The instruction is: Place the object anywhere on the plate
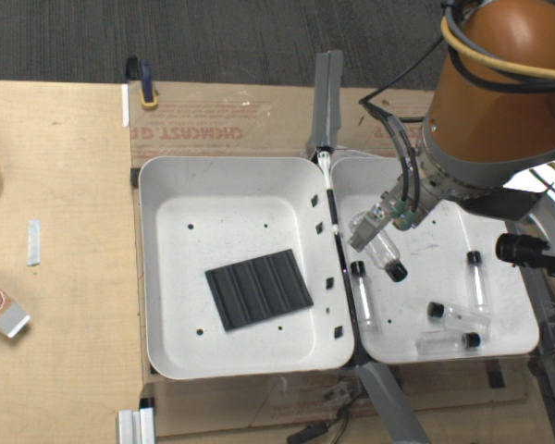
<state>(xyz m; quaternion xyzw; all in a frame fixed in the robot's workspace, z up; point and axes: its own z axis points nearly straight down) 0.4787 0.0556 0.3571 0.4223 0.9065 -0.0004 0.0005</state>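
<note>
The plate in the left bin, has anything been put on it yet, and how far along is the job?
Nothing looks done yet: the dark ribbed plate in the left bin carries nothing. In hand: the gripper is low in the right bin, right over a clear black-capped tube; whether it has gripped the tube I cannot tell. Left: lift a tube, carry it across the divider and set it on the plate. Other tubes lie loose nearby.

A tan wooden bench (pixel 65 155) carries two shallow white bins side by side: the left bin (pixel 157 276) near the centre, the right bin (pixel 513 336) touching it at 3 o'clock. A flattened cardboard sheet (pixel 213 123) (printed lettering upside down) lies under them toward 12 o'clock. At 9 o'clock rest a small grey strip (pixel 33 243) and, lower, a wrapped packet (pixel 2 308).
</note>
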